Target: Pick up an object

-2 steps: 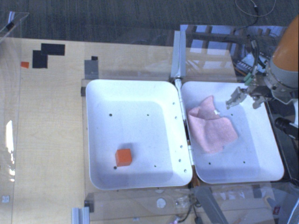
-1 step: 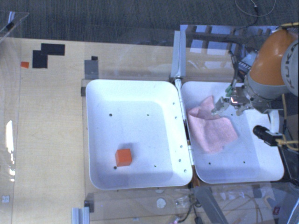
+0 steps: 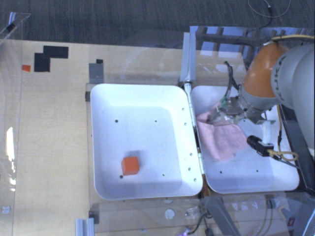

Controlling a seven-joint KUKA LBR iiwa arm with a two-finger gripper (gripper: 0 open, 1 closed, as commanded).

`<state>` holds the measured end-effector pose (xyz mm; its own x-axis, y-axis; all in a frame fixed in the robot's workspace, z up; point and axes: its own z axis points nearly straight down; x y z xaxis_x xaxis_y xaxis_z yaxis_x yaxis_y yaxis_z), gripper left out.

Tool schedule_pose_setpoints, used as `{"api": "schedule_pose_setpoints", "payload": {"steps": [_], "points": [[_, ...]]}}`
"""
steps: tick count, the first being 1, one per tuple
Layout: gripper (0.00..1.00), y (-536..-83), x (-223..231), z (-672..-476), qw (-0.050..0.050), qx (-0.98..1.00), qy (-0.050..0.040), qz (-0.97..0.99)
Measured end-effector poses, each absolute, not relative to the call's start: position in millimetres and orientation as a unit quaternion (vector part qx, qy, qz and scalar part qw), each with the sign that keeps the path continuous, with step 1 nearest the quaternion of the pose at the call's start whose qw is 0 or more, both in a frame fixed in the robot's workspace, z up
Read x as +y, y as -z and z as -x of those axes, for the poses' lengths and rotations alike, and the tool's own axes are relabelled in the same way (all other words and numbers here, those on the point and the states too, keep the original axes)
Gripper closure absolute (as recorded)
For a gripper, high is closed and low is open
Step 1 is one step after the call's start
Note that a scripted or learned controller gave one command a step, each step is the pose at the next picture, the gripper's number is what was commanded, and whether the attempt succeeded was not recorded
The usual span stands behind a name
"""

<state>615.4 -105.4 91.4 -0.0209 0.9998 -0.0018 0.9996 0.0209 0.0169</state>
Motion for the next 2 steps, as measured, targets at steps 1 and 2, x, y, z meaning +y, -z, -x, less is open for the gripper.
{"api": "schedule_pose_setpoints", "payload": {"steps": [1, 2], "points": [[0.00, -90, -141, -672.4, 0.005, 0.722, -0.0037, -0.692], [0.00, -90, -103, -670.3, 0.007, 0.776, 0.0013, -0.630]]}}
